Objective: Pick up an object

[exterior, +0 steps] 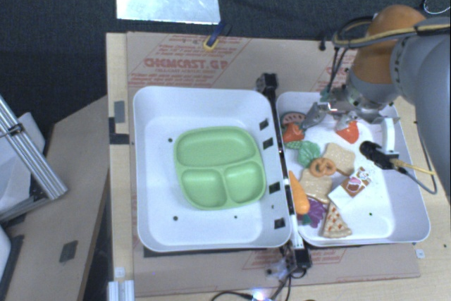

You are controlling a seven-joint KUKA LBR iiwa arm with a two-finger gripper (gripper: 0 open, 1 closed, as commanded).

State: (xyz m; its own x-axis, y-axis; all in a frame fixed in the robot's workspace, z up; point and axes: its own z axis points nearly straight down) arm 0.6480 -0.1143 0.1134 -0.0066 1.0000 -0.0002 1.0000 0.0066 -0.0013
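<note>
hand low over right bin, likely seeking a grasp | grip: cannot tell | red piece just beside hand | tray in left bin

Partly hidden: arm and toy food in right-hand bin, seen from above.
Arm cut off by right edge, upper links out of frame. Gripper seen from behind the wrist, fingertips too small and blurred to read, grip state unclear. Purple piece mostly covered by carrot and pizza slice, identity unclear. Metal frame at left cropped by edge. Print on small packet illegible.
</note>
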